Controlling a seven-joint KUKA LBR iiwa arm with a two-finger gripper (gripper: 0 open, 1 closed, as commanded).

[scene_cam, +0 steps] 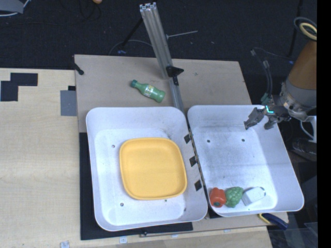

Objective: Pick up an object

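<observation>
The claw (260, 119) hangs over the upper right corner of the right bin (243, 154), its two fingers spread apart with nothing between them. Well away from it, along the near edge of that bin, a red object (217, 197), a green object (234, 196) and a white object (253, 195) sit together in a row. The left bin (101, 159) holds a yellow plate (152, 168). A green bottle (148, 91) lies on the surface (103, 81) behind the bins.
</observation>
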